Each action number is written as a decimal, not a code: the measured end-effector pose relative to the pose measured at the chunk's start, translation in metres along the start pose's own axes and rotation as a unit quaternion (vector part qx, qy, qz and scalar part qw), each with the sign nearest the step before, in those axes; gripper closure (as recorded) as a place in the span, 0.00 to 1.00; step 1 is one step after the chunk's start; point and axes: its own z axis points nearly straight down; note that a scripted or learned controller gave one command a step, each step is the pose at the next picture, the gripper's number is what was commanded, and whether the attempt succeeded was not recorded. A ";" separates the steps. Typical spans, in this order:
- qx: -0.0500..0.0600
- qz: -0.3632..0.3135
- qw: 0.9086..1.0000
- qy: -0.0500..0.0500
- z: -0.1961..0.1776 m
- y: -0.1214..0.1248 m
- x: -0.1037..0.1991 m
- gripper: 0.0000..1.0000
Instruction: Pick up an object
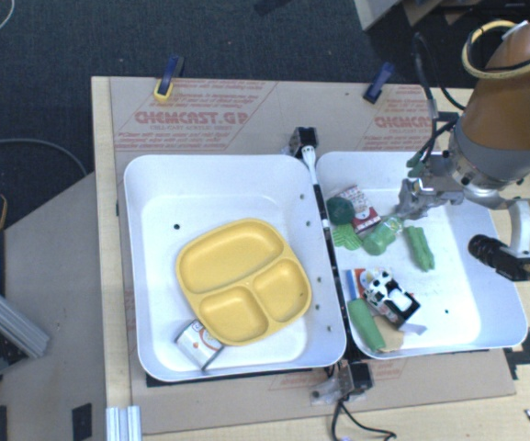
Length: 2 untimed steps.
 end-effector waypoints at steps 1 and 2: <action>0.001 -0.002 1.000 0.001 0.010 0.023 0.043 1.00; 0.001 -0.001 1.000 0.001 -0.004 0.019 0.062 1.00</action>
